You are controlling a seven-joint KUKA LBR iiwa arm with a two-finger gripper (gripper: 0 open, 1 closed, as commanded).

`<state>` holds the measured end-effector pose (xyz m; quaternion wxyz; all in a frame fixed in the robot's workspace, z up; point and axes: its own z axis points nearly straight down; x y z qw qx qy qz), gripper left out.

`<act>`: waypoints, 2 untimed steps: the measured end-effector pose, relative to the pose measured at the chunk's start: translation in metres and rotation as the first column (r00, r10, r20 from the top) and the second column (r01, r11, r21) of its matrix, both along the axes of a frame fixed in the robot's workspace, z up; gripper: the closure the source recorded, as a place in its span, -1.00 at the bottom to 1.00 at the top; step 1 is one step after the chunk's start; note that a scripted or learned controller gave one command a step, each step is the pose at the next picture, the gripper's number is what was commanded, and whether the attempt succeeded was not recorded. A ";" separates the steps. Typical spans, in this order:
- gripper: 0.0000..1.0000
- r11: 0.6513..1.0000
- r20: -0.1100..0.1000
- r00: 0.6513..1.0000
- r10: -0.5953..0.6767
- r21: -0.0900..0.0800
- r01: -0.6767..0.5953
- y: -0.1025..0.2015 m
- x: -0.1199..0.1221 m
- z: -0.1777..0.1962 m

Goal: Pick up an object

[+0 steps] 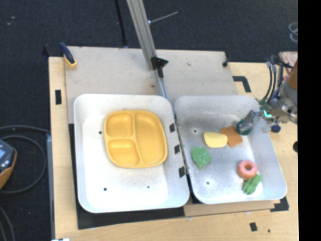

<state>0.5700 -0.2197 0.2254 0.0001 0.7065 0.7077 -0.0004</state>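
The right bin [215, 187] holds several small objects: a yellow piece [215, 139], a brown piece [232, 135] touching it, a green leafy piece [201, 157], a pink ring [247, 168] and a green piece [252, 185] just below the ring. My gripper [245, 124] comes in from the right edge and sits low at the upper right of that bin, right beside the brown piece. Its dark tip points down and left. Nothing shows between its fingers.
The left bin [90, 185] carries a yellow three-compartment plate [135, 138]. A metal pole [143, 29] slants up from the bench behind the bins. The arm's wrist and cables [281, 99] hang over the right bin's upper right corner.
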 end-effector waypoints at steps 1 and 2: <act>-1.00 1.000 0.002 1.000 0.000 -0.001 0.000 0.000 0.001 0.001; -1.00 1.000 -0.002 1.000 0.002 0.000 -0.002 0.002 0.010 -0.056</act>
